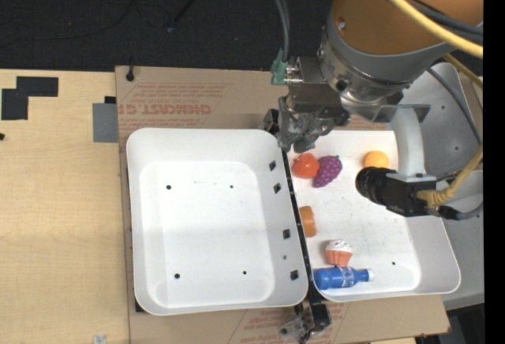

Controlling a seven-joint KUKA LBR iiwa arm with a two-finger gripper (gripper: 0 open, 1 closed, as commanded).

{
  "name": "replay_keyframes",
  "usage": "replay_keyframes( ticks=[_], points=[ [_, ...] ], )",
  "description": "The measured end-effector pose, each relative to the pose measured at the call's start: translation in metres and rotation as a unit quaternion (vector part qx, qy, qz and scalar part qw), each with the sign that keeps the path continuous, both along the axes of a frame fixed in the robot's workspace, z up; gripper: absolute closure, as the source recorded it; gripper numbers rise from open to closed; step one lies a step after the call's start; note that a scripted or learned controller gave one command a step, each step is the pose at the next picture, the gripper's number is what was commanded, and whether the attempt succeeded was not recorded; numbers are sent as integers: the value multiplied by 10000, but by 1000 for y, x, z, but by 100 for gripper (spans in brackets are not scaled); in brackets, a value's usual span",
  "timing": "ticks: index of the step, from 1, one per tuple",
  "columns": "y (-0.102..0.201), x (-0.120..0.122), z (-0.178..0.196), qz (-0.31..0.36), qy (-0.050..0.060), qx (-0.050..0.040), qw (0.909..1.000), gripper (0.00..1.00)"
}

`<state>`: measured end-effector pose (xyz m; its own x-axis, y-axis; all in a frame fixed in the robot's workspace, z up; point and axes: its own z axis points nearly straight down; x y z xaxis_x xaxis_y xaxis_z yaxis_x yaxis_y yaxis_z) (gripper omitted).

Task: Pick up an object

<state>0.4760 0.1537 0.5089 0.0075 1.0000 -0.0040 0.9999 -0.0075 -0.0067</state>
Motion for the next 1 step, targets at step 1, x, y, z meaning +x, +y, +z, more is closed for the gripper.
replay_keyframes(
  ticks=[1],
  points=[
    [43,-1,-94,58,28,-4,10000,100]
  ],
)
